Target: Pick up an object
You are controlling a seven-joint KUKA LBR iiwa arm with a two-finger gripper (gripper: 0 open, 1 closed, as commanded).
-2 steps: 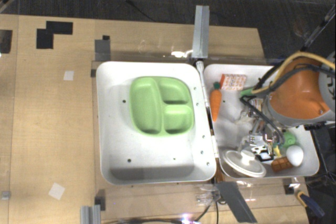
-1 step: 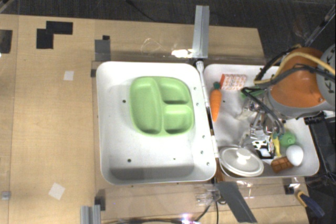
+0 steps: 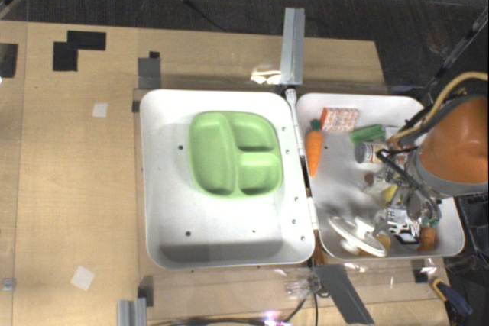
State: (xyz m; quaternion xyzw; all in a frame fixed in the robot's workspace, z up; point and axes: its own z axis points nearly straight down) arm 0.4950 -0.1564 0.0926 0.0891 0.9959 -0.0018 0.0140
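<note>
My gripper (image 3: pixel 397 221) sits low in the right bin (image 3: pixel 336 187), near its front right corner, wrist cables bunched above it. Can't tell the jaw state from this angle. Beside it to the left: a flat white oval piece (image 3: pixel 355 234), glossy. Further back: a tapered orange carrot (image 3: pixel 313 153) with a green top along the bin's left wall, a small orange-and-white printed box (image 3: pixel 339 119), a green cylindrical item (image 3: pixel 367 133). Left bin (image 3: pixel 176 240) holds a matte green compartment tray (image 3: pixel 233 153), rounded corners, three wells.
</note>
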